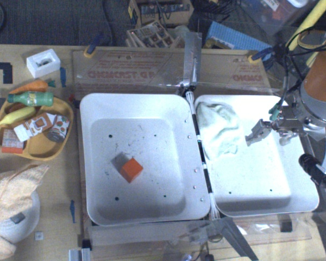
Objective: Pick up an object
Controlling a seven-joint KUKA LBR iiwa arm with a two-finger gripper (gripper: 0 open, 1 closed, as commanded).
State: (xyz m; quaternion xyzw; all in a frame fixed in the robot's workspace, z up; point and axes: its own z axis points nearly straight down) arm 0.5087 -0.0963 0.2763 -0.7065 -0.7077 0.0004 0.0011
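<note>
An orange block (pixel 132 169) lies in the left bin (pixel 98 118), a little left of its middle, casting a dark shadow on its upper left side. A crumpled white cloth (pixel 219 128) sits in the upper left part of the right bin (pixel 271 194). My gripper (pixel 270 135) hangs over the right bin's upper right area, just right of the cloth. Its fingers (pixel 255 132) are spread open with nothing between them. The grey arm with its orange band comes in from the right edge.
A wooden bowl (pixel 33 147) of toy food stands left of the bins, with a tan cloth (pixel 13 192) below it. A small white box (pixel 43 62) sits at the back left. A clear panel stands behind both bins.
</note>
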